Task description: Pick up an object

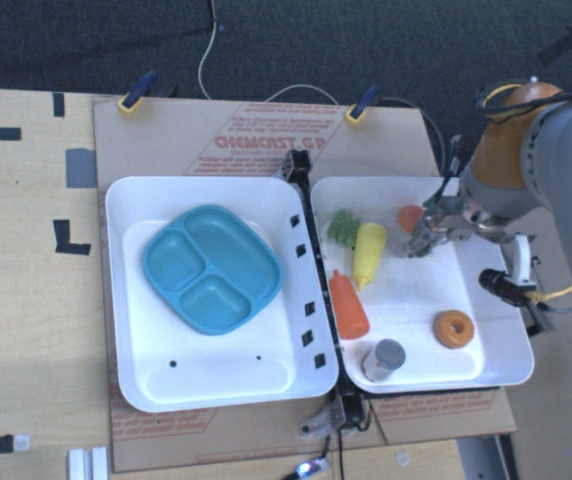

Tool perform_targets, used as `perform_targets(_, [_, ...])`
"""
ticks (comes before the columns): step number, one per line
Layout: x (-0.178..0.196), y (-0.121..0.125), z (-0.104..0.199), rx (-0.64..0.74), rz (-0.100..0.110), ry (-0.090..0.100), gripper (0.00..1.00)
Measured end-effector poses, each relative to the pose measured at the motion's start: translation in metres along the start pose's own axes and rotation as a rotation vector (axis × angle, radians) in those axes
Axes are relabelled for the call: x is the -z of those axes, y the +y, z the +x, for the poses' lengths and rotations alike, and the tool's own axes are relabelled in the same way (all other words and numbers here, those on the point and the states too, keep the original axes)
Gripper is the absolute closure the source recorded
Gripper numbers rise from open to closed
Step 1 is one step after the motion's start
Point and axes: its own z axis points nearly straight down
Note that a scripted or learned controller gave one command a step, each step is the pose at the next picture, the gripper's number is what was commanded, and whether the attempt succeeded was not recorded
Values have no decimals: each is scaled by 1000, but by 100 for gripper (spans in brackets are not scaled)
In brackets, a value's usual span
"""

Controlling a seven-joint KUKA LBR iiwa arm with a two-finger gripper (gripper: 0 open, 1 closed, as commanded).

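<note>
Camera view
Arm: grey, orange band (511, 158), reaching in over the right bin's (496, 373) far right edge.
Gripper (428, 240): low inside the right bin near its far edge; whether the jaws are parted or holding anything I cannot tell.
Nearest object: small orange-red piece (410, 217), just beside the gripper, toward the far edge.
Yellow bottle (368, 253): left of the gripper, long axis running far-to-near.
Others: green piece (344, 228), orange bottle (348, 306), doughnut (454, 329), grey cup (384, 357) at the near edge.
Left bin (126, 268): blue tray (212, 268).
Judgement: the small orange-red piece looks the likeliest target.
</note>
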Motion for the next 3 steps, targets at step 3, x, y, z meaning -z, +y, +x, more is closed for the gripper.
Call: perform_targets(3, [151, 2, -8, -1, -6, -1, 100])
